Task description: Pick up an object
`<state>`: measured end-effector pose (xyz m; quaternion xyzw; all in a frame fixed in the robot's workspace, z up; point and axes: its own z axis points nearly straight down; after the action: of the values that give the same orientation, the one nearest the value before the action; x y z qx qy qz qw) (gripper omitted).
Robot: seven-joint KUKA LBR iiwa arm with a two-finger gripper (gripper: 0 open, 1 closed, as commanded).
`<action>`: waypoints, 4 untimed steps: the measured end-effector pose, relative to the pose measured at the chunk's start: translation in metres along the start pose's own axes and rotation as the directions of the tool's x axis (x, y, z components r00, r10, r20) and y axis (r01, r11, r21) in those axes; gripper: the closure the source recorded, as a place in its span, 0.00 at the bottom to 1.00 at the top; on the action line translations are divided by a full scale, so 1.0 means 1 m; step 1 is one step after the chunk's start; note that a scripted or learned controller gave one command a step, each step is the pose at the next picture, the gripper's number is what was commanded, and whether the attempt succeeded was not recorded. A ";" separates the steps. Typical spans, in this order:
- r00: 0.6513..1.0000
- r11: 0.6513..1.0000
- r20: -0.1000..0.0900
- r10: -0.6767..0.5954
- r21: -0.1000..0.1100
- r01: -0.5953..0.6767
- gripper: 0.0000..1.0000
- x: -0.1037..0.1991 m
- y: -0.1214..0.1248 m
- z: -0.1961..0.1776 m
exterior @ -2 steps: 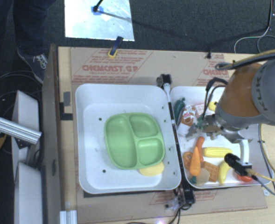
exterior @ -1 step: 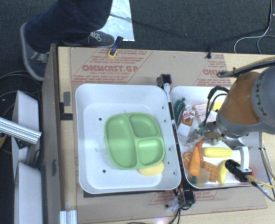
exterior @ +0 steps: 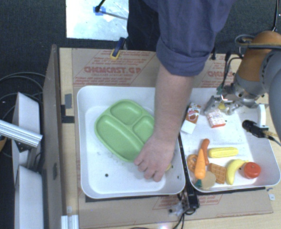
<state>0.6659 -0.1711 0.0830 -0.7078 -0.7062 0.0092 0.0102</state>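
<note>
Gripper [exterior: 220, 102] above red-white carton [exterior: 216, 119]; state unclear. Person's hand [exterior: 154, 160] touching green plate [exterior: 125, 130].

White bench bins [exterior: 88, 175], cardboard sheet [exterior: 116, 63] beneath, black cables [exterior: 6, 92] at left, metal bar [exterior: 14, 131]
</note>
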 end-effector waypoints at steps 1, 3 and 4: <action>1.000 1.000 -0.004 0.001 -0.002 -0.001 0.00 -0.014 -0.003 0.002; 1.000 1.000 0.004 -0.002 -0.012 0.002 0.00 -0.014 -0.001 0.001; 1.000 1.000 0.004 -0.002 -0.029 0.002 0.00 -0.031 0.003 -0.002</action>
<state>0.6684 -0.2019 0.0849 -0.7072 -0.7070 0.0003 -0.0014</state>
